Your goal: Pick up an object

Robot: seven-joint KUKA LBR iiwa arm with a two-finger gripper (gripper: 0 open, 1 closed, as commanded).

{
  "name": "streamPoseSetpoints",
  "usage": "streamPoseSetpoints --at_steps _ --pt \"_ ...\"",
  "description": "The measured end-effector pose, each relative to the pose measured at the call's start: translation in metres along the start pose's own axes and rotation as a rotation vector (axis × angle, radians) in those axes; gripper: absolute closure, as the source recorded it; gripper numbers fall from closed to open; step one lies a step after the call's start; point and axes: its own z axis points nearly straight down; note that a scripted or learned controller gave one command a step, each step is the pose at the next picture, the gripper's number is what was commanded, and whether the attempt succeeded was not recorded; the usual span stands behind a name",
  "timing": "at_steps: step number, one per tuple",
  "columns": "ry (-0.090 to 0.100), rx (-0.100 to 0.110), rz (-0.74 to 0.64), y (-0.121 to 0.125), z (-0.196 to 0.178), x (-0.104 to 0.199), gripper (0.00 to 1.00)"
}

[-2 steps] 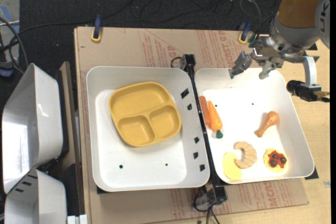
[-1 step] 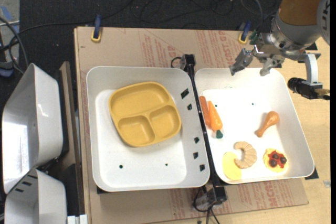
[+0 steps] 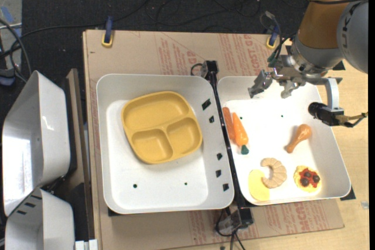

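Note:
My gripper point(image 3: 273, 86) hangs over the back edge of the right bin point(image 3: 328, 155), fingers spread open with nothing between them. In that bin lie an orange carrot point(image 3: 237, 128) by the left wall, a brown chicken drumstick point(image 3: 299, 137) right of the middle, a curled croissant point(image 3: 274, 172) on a pale yellow disc point(image 3: 258, 186) at the front, and a small tart with dark berries point(image 3: 307, 178) at the front right. The carrot is the toy closest to the gripper, below and to its left.
The left bin point(image 3: 117, 184) holds a yellow divided plate point(image 3: 161, 126). Black clips run down the wall between the two bins point(image 3: 220, 143). A black part of the arm point(image 3: 325, 112) juts over the right bin's right rim. Orange clamps point(image 3: 107, 38) hold the board at the back.

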Motion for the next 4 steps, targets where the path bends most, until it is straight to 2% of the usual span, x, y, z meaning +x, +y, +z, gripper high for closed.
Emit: streamPoseSetpoints --at_steps 2,3,4 --pt "-0.001 -0.004 -0.003 0.003 0.111 0.019 0.00" --pt "-0.001 -0.008 -0.001 0.004 0.097 0.019 1.00" --pt "-0.001 -0.011 0.000 -0.005 0.041 0.016 1.00"
